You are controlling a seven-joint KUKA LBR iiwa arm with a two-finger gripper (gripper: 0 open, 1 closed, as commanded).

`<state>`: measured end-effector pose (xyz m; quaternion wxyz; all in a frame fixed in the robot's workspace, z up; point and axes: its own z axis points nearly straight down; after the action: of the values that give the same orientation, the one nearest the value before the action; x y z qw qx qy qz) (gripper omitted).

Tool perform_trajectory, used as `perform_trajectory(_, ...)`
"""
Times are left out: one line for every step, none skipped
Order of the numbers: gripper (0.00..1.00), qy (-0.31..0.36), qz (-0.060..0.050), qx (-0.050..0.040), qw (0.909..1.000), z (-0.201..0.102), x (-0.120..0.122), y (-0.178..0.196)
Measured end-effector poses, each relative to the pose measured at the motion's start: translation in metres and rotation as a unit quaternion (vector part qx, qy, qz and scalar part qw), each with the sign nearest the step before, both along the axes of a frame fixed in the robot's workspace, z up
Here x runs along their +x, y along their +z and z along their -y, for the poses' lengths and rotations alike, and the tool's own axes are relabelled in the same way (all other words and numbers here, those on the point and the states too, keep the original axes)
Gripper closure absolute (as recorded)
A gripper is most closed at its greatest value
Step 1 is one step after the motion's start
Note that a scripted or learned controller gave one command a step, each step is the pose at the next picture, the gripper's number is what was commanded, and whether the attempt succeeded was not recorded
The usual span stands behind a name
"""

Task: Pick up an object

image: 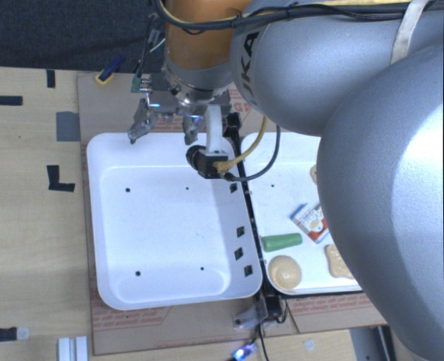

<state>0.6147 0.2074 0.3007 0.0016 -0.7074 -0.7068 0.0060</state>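
My gripper (161,134) hangs over the far edge of the left bin (101,201), below the orange wrist band. Its two fingers (136,131) stand wide apart, open, with nothing between them. The loose objects lie in the right bin (297,160): a green cylinder (282,241), a red, white and blue packet (310,222), a round tan piece (285,271) and a tan lump (336,262) partly hidden under the arm. The gripper is well to the left of all of them and touches none.
The big grey arm covers most of the right bin and the view's right side. A black cable (240,175) loops from the wrist along the wall between the bins. A blue and yellow item (110,68) lies on the bench behind the left bin.
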Motion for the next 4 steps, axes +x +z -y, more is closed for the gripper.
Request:
perform_trajectory(0.00,0.002,-0.004,-0.0002,1.0000,-0.026,-0.007,-0.120)
perform_trajectory(0.00,0.001,0.001,0.0005,1.0000,-0.024,0.034,-0.225)
perform_trajectory(0.00,0.002,0.011,0.0046,0.9999,-0.027,0.057,-0.049)
perform_trajectory(1.00,0.003,0.000,0.0002,1.0000,-0.026,0.053,-0.056)
